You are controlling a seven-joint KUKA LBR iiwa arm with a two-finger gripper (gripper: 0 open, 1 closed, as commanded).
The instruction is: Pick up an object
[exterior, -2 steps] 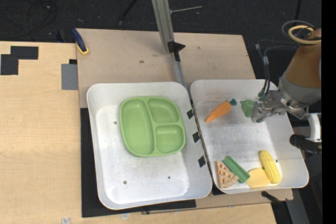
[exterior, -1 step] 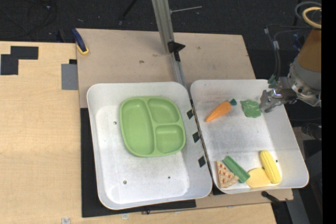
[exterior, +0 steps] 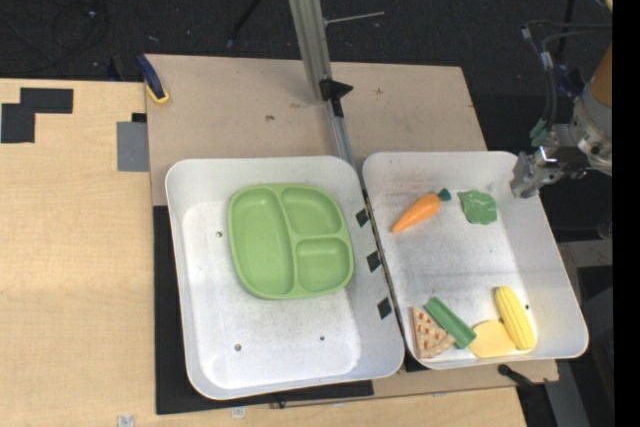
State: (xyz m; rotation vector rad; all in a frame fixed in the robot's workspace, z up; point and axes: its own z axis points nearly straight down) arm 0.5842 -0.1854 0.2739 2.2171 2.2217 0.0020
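The right bin (exterior: 530,245) holds an orange carrot (exterior: 417,211) and a green leafy piece (exterior: 479,207) near its back. At its front lie a pizza slice (exterior: 430,333), a green bar (exterior: 450,321), a yellow corn cob (exterior: 514,317) and a yellow wedge (exterior: 490,341). My gripper (exterior: 527,177) hangs over the bin's back right rim, to the right of the green leafy piece, with nothing seen in it.
The left bin (exterior: 200,335) holds a green divided plate (exterior: 291,241). A metal post (exterior: 308,25) stands behind the bins. Black clips (exterior: 372,260) sit along the seam between the bins. Bare bin floor lies in the right bin's middle.
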